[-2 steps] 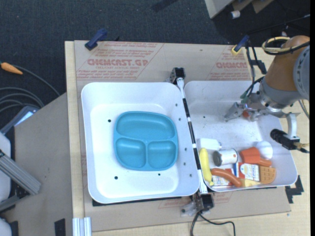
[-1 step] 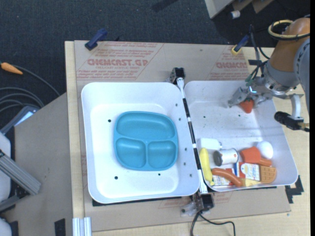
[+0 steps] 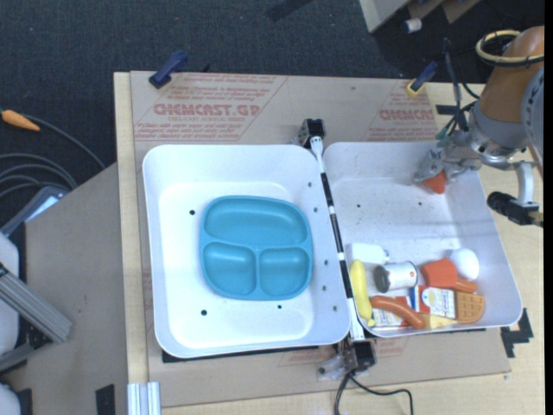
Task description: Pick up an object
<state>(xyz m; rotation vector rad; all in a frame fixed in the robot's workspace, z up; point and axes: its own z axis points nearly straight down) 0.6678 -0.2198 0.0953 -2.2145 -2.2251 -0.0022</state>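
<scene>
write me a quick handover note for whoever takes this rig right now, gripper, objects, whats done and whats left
Gripper: low over the far right part of the right bin, with a small red-orange object at its fingertips. Whether the fingers are closed on it cannot be told, so do not count it as grasped.

Objects: the rest are piled at the near end of the right bin: a banana, a can, a white egg, a waffle and other toy food. The left bin holds a blue divided plate.

Done: arm is at an object.
Left: confirm the grip, then lift it.
</scene>
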